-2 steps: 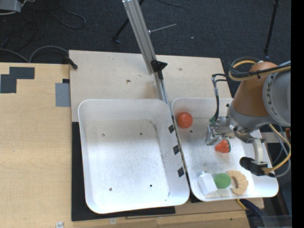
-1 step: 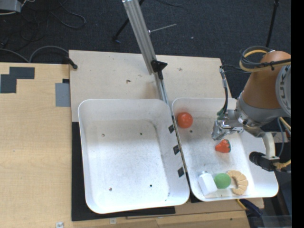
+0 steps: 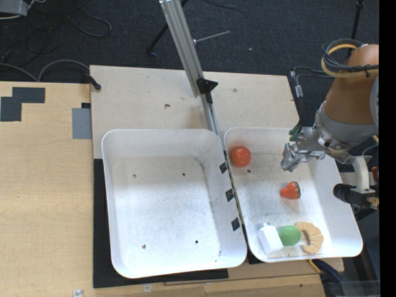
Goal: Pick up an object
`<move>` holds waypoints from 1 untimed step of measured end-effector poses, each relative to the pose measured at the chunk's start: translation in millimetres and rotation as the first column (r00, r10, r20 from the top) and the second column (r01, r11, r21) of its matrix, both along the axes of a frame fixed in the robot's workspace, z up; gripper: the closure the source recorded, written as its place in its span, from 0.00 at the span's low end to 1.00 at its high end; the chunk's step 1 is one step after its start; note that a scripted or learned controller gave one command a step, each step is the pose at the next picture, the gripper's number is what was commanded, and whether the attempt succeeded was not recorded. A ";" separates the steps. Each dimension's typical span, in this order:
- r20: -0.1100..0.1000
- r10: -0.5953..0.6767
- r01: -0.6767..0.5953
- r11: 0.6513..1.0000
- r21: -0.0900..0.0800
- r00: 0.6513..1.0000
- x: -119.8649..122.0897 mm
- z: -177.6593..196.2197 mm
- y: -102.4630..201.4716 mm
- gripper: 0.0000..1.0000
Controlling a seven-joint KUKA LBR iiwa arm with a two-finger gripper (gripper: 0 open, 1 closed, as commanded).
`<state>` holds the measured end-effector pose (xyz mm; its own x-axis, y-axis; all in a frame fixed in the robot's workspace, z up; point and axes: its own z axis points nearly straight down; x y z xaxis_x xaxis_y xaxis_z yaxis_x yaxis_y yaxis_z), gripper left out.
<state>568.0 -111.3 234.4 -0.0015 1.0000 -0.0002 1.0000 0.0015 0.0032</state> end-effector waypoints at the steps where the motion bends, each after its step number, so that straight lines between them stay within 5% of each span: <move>1: -0.002 0.000 0.000 1.000 0.000 1.000 0.6 34.3 -1.0 1.00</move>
<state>568.5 -112.3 268.7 -0.0013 1.0000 -0.0003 1.0000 0.0013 0.0015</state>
